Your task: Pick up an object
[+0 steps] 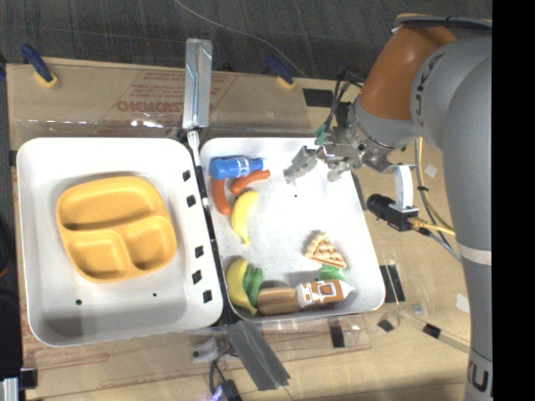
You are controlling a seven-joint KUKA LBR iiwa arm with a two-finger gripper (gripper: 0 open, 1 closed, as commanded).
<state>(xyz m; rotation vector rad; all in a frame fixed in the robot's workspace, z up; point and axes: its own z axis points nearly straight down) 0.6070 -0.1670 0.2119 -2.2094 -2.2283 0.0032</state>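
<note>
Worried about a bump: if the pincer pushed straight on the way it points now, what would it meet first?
Probably bare floor of the right bin. The pincer points down-left over open white floor; the blue bottle lies further left, though depth is unclear.

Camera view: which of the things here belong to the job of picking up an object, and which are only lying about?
Belong to the job:
- pincer over the right white bin
- blue plastic bottle
- orange carrot
- yellow banana
- waffle-patterned pizza slice
- small orange and white carton

Only lying about:
- yellow compartment tray in the left white bin
- blue clamps
</note>
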